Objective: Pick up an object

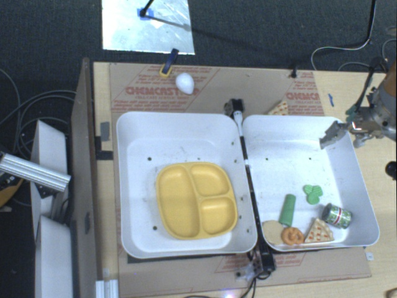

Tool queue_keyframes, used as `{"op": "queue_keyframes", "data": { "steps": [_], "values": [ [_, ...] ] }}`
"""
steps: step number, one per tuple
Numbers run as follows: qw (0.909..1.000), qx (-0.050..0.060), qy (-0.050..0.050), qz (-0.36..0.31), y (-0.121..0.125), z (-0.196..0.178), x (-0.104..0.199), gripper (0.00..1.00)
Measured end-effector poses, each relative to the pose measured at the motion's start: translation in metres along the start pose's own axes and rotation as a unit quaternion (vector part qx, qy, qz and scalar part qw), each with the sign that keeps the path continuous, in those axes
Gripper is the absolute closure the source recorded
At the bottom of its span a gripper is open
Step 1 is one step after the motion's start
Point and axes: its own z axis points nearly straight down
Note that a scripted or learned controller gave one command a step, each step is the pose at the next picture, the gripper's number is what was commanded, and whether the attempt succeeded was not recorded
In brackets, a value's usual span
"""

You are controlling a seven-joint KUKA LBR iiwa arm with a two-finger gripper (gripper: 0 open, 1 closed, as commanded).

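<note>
1. Nearest the camera, a row of small items is seen along the near edge of the right bin (366, 185): a pale round disc (271, 230), an orange pretzel-like piece (292, 235) touching it, and a toy pizza slice (319, 233) just beside that.
2. In the left bin (133, 166), a yellow divided plate (196, 200) with three compartments is set slightly toward the near side.
3. Behind the left bin, on the cardboard, a white egg-shaped object (185, 82) is found, with a small yellow and blue item (168, 63) near it.
4. In the right bin, a green cylinder (287, 210) is tilted above the disc; a green leafy piece (312, 194) lies to its right, and a small green can (336, 216) lies on its side near the right wall.
5. The gripper (338, 132) is seen at the far right corner of the right bin, well apart from every item; nothing is held, and it cannot be told whether its fingers are spread.
</note>
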Motion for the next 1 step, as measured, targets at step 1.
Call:
{"op": "queue_keyframes", "data": {
  "steps": [1],
  "values": [
    [0.9999,0.015,0.005,0.003,-0.0675,0.0854,-0.0053,0.00]
  ]
}}
